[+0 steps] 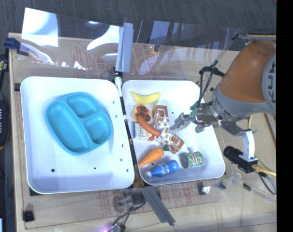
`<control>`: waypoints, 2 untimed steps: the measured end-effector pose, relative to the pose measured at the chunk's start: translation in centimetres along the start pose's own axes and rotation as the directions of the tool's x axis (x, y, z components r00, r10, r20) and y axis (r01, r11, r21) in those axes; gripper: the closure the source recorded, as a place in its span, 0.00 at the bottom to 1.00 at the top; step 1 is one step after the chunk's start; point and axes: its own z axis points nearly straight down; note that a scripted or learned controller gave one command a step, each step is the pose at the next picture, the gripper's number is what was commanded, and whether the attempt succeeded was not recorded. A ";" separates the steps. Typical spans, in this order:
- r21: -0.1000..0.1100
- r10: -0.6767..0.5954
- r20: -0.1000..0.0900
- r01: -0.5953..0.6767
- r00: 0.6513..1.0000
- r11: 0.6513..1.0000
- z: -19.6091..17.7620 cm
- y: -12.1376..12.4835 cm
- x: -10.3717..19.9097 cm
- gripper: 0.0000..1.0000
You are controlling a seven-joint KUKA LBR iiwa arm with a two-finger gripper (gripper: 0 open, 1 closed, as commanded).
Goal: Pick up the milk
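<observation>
Two small brown-and-white cartons lie in the right bin [207, 151], and I cannot read which one is the milk. One carton [160, 115] sits near the middle, below the banana. The other carton [173, 142] lies tilted a little lower and to the right. My gripper [177, 124] reaches in from the right and hangs low over the bin, with its tip between the two cartons and close to both. Nothing is visibly lifted off the bin floor.
Packed around the cartons are a banana [145, 97], a red-orange toy [145, 122], a carrot [151, 156], a blue bottle [164, 168] and a green can [192, 158]. The left bin [35, 168] holds a blue divided plate [79, 122]. A clear panel stands behind the bins.
</observation>
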 end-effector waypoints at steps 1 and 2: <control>-0.003 0.270 0.000 -0.270 0.963 0.963 16.9 5.0 -4.0 0.00; -0.002 0.264 0.000 -0.264 0.965 0.965 15.9 5.1 -3.9 1.00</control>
